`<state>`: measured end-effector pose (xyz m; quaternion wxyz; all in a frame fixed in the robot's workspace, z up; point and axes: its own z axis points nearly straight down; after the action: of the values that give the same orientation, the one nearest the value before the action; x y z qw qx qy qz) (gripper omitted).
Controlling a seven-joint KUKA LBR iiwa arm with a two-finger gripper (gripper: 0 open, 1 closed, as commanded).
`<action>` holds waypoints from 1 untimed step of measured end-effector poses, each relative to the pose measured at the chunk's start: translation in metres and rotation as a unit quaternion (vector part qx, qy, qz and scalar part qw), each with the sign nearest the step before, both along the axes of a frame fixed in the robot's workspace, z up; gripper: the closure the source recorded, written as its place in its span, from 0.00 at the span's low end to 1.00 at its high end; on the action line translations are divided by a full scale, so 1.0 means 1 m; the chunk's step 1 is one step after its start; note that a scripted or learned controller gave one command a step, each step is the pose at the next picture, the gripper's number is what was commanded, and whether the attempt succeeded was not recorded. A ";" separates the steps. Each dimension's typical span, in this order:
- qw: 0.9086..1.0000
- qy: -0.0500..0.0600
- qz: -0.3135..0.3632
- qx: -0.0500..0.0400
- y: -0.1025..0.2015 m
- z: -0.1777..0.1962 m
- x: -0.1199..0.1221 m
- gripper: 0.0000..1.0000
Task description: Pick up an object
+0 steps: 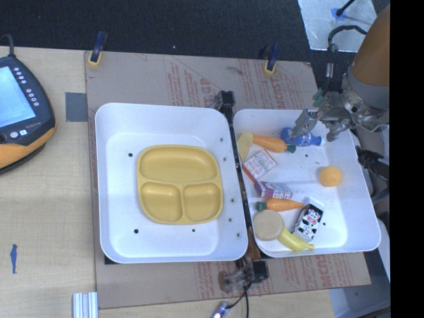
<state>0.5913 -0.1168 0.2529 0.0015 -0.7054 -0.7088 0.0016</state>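
Two metal fingers of the gripper (pixel 310 126) hang over the far part of the right bin (pixel 354 177), just over a small blue object (pixel 299 138) that lies by the bin's far wall. Whether the fingers are spread or pressed together I cannot tell from where I stand; the blue thing sits at their tips, but nothing clearly shows it pinched. Grey arm (pixel 371 58) with orange band reaches in from the right.

Just left of the blue object: a toy carrot (pixel 269 143), orange, lying across the bin, its pale end toward the divider. Below it, a small red-and-white packet (pixel 259 165), tilted. Below that, a purple-ended wrapper (pixel 273 191). Then a second carrot (pixel 283 205), a round beige disc (pixel 268 226) near the front left corner, a yellow banana-like piece (pixel 294 242) touching the disc, and a black-and-white cow-patterned carton (pixel 309 222) beside it. An orange ball (pixel 330 175) sits apart toward the right side.

Left bin (pixel 112 191): a yellow divided tray (pixel 179 183) with three compartments, roughly centred.

Both bins rest on a brown cardboard sheet (pixel 165 78), clipped at the far edge by two blue-and-yellow clamps (pixel 97 49). A teach pendant (pixel 20 108), screen lit, lies on the wooden bench (pixel 40 230) at far left.
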 end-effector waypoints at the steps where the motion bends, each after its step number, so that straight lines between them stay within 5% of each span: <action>1: 1.000 0.001 0.000 -0.001 -0.048 -0.097 0.064 0.00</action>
<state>0.6551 -0.1649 0.1555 0.0018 -0.7055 -0.7087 0.0030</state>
